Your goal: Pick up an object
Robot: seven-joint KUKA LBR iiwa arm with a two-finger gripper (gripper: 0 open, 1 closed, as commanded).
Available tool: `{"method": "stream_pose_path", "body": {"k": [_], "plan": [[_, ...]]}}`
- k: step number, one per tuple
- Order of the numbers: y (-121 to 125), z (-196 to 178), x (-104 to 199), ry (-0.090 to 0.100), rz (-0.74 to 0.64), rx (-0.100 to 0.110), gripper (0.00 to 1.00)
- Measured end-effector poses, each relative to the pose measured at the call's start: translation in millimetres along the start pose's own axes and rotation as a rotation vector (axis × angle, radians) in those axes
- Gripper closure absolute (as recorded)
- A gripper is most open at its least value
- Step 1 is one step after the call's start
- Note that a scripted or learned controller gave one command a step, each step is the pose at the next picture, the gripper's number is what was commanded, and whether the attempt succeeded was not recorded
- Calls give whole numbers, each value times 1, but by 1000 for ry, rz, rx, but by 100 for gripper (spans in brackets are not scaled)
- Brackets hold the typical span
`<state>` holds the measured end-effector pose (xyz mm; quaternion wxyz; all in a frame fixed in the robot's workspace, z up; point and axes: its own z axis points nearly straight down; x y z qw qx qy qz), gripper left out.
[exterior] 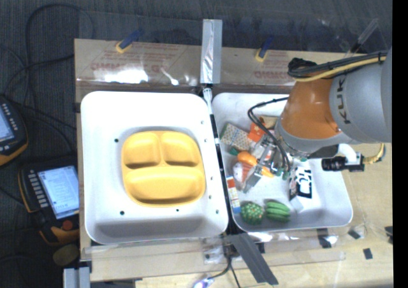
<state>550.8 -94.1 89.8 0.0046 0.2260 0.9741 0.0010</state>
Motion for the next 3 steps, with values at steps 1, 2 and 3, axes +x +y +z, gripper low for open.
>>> {"method": "stream_pose_path", "body": {"k": [1, 2, 3], "plan": [[11, 0, -22, -1, 25, 0, 0], [12, 0, -22, -1, 135, -2, 0], [7, 0, -12, -7, 184, -4, 0]]}}
